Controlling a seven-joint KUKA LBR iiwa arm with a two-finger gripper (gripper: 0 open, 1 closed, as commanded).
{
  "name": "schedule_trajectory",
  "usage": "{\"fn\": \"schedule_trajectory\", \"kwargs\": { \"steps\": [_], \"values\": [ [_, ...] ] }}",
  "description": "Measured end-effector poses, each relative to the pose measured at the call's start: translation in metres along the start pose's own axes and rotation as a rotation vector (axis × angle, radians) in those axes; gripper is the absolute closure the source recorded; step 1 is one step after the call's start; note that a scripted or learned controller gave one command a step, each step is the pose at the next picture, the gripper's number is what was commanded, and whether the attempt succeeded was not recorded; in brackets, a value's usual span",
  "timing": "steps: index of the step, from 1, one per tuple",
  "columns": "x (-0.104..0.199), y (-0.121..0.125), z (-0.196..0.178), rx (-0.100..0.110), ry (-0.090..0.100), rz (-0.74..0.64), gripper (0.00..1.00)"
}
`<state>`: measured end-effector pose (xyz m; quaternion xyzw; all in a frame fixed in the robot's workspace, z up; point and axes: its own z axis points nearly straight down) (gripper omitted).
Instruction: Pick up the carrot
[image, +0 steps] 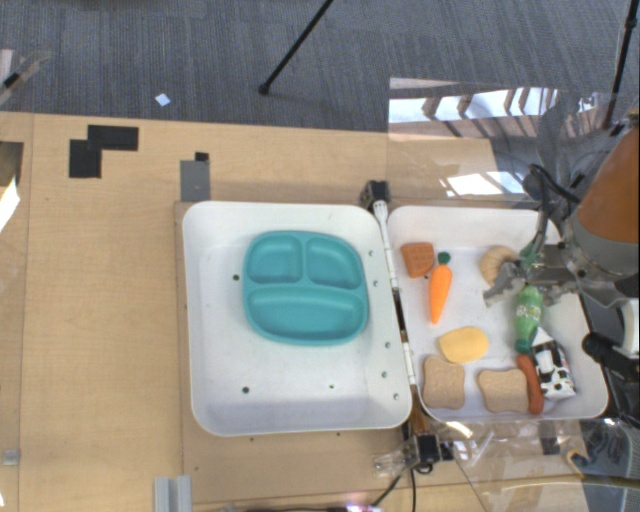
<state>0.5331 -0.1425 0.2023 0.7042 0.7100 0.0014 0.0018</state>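
The carrot (439, 291), orange with a small green top, lies upright-lengthwise in the left half of the right bin (592, 405), free of any hold. My gripper (528, 280) hangs over the right side of that bin, well to the right of the carrot, just above a green bottle (527, 318). Its grey fingers (498, 288) stand spread and open with nothing between them. The orange-banded arm comes in from the right edge.
Around the carrot lie a brown square piece (418, 258), a yellow lump (463, 345), a beige piece (492, 263), two bread slices (445, 382), a red sausage (531, 388) and a black-and-white toy (553, 368). The left bin (210, 400) holds a teal divided plate (303, 287).
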Motion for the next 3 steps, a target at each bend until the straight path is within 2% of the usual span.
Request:
{"fn": "schedule_trajectory", "kwargs": {
  "steps": [1,2,3],
  "values": [
    [0.053,-0.003,0.113,-0.011,-0.001,0.098,0.0],
    [0.049,0.043,0.114,-0.007,0.0,0.196,0.0],
    [0.051,0.047,0.102,-0.016,0.002,0.192,1.0]
  ]
}}
